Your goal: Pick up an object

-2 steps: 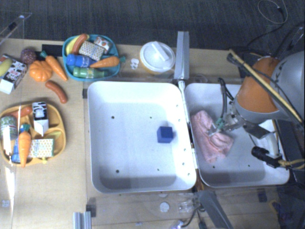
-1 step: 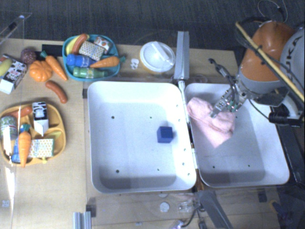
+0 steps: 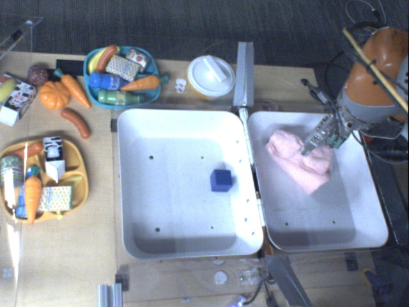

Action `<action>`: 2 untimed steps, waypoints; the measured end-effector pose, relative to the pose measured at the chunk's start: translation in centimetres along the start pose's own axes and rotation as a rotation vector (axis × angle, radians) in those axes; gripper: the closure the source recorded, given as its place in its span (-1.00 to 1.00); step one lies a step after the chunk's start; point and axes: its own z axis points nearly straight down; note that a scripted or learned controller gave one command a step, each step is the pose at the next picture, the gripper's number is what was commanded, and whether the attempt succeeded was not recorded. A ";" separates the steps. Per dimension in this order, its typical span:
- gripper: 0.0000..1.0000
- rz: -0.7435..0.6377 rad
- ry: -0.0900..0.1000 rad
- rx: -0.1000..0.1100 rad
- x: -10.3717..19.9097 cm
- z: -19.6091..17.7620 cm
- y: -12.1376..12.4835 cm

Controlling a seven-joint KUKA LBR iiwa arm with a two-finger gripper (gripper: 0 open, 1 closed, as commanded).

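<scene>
A grey arm with an orange band reaches in from the right, tilted down over the right bin (image 3: 358,235). Its gripper (image 3: 314,144) touches the top of a soft, crumpled pink cloth (image 3: 300,162); whether the claw is spread or pinching, I cannot tell. In the left bin (image 3: 147,229), smooth white plastic, a small blue cube (image 3: 221,180) sits alone. On the wooden bench (image 3: 96,261) at left, a yellow tray (image 3: 78,171) and, farther back, a blue bowl (image 3: 121,77) hold toy food.

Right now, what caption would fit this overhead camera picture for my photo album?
Robot gripper poised over a pink cloth in the right bin, a blue cube waiting in the left bin.
</scene>
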 end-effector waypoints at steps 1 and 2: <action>1.00 -0.166 0.000 -0.002 1.8 -0.5 9.0; 1.00 -0.325 0.000 -0.001 0.1 -2.9 2.7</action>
